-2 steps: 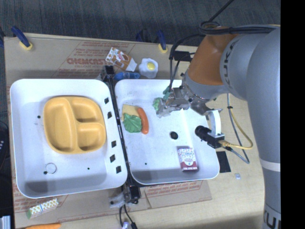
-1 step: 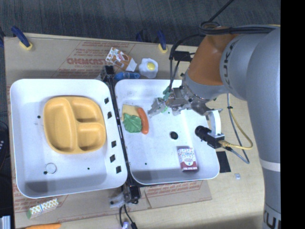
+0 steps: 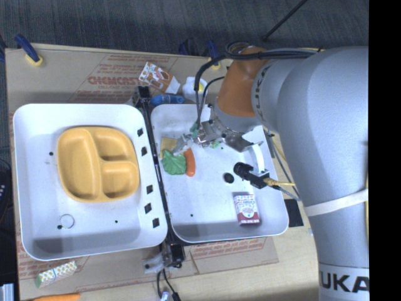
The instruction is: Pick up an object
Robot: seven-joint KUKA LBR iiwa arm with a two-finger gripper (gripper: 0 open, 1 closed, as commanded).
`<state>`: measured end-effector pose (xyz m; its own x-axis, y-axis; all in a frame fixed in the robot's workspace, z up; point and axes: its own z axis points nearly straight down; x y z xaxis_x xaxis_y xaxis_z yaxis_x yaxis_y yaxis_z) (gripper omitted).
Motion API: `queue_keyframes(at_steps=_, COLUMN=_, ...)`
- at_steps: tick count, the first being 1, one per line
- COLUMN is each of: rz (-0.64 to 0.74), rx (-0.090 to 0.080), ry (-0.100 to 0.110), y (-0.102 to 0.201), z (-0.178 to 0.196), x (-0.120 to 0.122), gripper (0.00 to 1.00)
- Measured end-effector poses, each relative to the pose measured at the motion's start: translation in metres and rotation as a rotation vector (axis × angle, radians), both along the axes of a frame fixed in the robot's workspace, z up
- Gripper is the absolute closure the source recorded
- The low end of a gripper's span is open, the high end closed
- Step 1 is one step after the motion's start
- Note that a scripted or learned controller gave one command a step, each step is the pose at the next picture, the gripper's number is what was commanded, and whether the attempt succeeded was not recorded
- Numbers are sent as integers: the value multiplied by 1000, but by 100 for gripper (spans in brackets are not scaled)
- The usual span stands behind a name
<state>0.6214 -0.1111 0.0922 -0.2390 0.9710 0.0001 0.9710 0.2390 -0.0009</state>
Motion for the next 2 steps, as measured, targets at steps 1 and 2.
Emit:
queue_keyframes(at_steps=1, rz=4, rx=1, ry=1, y=0, z=11, x=1, gripper=100)
queue_keyframes(at_steps=2, rz=-62, rx=1, ry=0, y=62, z=137, x=-31, gripper=100)
